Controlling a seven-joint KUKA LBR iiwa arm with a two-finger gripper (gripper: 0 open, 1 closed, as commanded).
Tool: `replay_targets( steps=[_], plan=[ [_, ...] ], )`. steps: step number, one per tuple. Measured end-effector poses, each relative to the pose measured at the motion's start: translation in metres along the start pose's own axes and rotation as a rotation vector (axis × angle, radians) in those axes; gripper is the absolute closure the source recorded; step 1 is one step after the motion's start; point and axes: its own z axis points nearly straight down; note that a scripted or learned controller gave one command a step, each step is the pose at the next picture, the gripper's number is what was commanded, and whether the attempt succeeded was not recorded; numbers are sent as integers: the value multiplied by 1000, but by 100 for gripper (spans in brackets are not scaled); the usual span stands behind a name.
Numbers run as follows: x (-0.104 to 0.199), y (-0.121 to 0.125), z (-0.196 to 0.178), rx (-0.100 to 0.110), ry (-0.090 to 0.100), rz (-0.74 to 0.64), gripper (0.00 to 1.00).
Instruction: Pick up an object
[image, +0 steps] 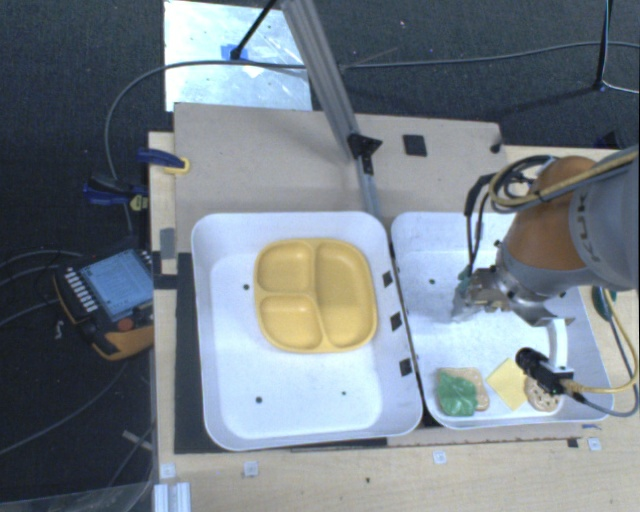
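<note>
Toys for picking lie at the near edge of the right bin (green one, yellow slice, cookie), so the tool, its state untellable, should descend squarely over one.

Bright, even light falls from above, and the white bins left of the gripper glare nearly to blank. Shadows are soft and short. The picture is slightly soft and grainy throughout; the dark floor far left shows speckled noise.
</note>
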Motion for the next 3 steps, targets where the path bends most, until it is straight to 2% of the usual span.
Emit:
replay_targets(
  steps=[2,3],
  plan=[
    [1,-3,-116,-5,-2,-4,100],
    [1,-3,-103,0,-1,-2,100]
  ],
)
